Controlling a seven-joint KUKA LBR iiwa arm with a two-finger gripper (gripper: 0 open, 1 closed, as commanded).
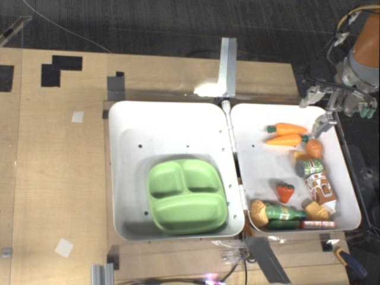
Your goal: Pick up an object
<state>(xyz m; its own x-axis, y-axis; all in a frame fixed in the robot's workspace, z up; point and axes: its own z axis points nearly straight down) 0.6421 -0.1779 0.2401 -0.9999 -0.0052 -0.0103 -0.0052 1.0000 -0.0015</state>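
Carrots (pixel 286 134) — two, orange, side by side

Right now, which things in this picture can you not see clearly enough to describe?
- Gripper, camera view: small and dim over the right bin's far corner; nothing can be read between its tips.
- Arm: cut off by the right edge.
- Packet: its print is too small to read.
- Green bottle: its label is too small, and one end is covered by the round tan piece.
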